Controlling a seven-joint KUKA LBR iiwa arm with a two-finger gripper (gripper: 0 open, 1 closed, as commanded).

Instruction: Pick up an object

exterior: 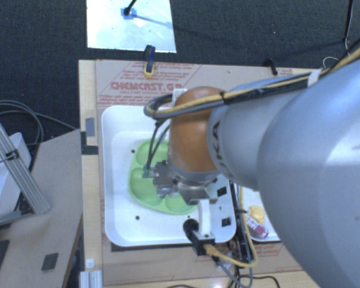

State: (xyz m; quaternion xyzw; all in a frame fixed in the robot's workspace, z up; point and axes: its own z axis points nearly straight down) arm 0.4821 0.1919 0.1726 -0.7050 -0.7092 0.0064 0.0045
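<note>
A light green, lobed flat object point(145, 179) lies in the left white bin point(117, 161), toward its middle. The arm's orange band and grey wrist hang directly over it and cover its right part. The gripper point(162, 183) reaches down at the green object's right side, with its tips hidden under the wrist block. A yellow object point(256, 212) and a small pink-and-purple one point(258, 229) lie in the right bin, mostly hidden behind the arm.
The big grey arm covers most of the right bin. Brown cardboard point(144, 83) lies behind the bins, with a yellow-and-blue clamp point(149, 62) on its far edge. Cables point(228, 263) trail over the front rim. A metal rail point(15, 167) stands at the left.
</note>
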